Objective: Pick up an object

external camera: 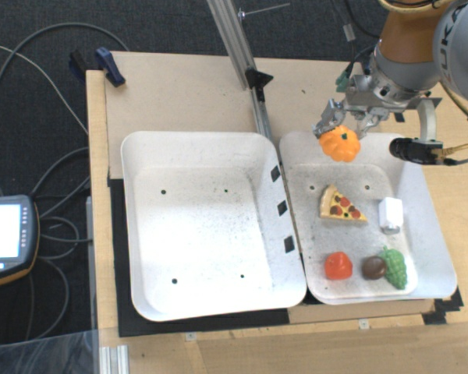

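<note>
Two bins: a left bin (199,224) and a right bin (421,232) sit side by side on the tabletop (179,92).
Hand: the hand (349,128) is at the upper right, pinching a toy orange pumpkin (340,146).
Pumpkin: up above the top edge of the right bin.
Right bin: a pizza slice (341,206), white block (390,213), red toy (338,266), brown ball (374,268) and green broccoli (395,267).

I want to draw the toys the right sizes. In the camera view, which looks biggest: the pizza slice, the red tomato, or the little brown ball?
1. Pizza slice, clearly biggest.
2. Red tomato.
3. Brown ball, a bit smaller than the tomato; the broccoli partly crowds it, so that gap is unsure.
</note>
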{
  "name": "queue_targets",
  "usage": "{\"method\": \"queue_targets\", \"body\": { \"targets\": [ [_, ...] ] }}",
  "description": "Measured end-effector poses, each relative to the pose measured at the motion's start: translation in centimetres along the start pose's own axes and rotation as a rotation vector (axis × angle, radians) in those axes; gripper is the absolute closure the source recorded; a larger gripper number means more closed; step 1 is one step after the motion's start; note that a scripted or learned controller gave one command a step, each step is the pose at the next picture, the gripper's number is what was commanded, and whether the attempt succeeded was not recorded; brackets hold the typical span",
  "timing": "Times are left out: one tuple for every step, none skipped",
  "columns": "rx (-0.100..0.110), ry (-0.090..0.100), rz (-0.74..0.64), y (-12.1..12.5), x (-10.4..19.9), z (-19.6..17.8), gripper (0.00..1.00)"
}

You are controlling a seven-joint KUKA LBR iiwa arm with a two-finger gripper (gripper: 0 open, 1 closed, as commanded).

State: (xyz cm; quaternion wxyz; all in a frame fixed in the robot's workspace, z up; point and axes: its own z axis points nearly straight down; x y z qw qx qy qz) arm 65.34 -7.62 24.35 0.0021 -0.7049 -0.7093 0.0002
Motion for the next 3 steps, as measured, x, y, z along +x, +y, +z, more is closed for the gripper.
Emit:
{"method": "queue_targets", "body": {
  "targets": [
    [-0.003,0.001,-0.001,0.0,5.4,-0.8,1.0],
    [0.002,0.0,-0.001,0.0,10.8,1.0,1.0],
    [-0.004,0.001,-0.002,-0.3,16.7,0.3,1.0]
  ]
}}
